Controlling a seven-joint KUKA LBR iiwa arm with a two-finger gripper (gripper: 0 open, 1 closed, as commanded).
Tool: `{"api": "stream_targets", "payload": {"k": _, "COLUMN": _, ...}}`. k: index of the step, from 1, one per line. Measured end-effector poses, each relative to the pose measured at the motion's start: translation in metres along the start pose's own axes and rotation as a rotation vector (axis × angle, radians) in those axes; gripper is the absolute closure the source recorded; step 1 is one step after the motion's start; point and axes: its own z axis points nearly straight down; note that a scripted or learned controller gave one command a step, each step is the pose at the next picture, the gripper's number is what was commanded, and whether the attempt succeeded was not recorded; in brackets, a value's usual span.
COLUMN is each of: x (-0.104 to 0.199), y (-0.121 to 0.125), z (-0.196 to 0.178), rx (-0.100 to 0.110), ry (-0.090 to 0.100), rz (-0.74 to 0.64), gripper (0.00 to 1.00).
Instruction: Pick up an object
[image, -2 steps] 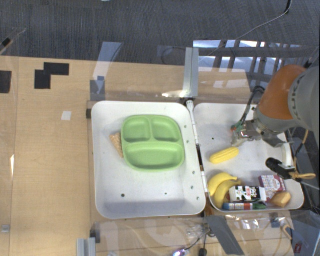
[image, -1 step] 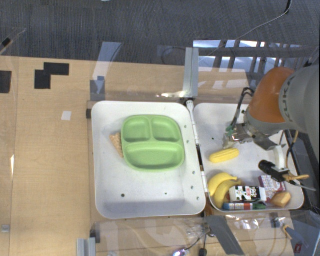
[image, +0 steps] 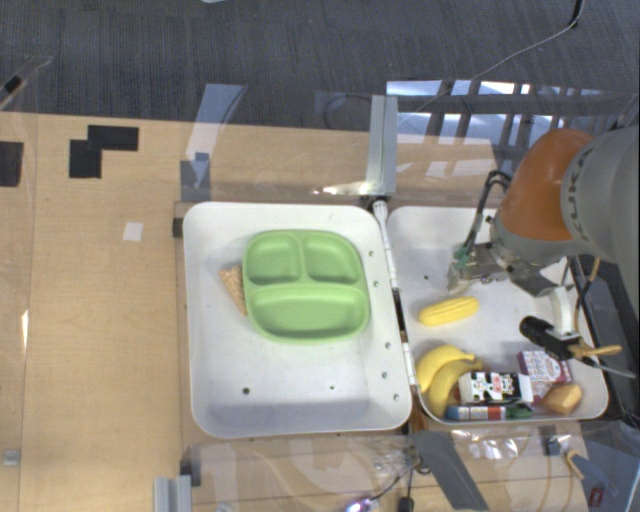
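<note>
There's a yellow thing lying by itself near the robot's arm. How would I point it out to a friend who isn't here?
Start at the right-hand white bin, the one the arm reaches into. Near its middle, just below the gripper, lies a small corn cob on bare white floor. Unlike the curved bananas crowded with other items at the bin's near edge, it is straight, stubby and alone.

You see a green plastic plate, smooth and matt, on glossy white bins, wood-look bench.
</note>
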Motion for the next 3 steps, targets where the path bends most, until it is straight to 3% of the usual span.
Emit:
{"api": "stream_targets", "payload": {"k": 1, "x": -0.016, "y": -0.009, "z": 0.007, "rx": 0.016, "ry": 0.006, "rz": 0.202, "gripper": 1.00}}
{"api": "stream_targets", "payload": {"k": 2, "x": -0.017, "y": -0.009, "z": 0.008, "rx": 0.017, "ry": 0.005, "rz": 0.203, "gripper": 0.00}}
{"api": "stream_targets", "payload": {"k": 3, "x": 0.027, "y": -0.047, "z": 0.007, "rx": -0.001, "ry": 0.002, "rz": 0.160, "gripper": 0.00}}
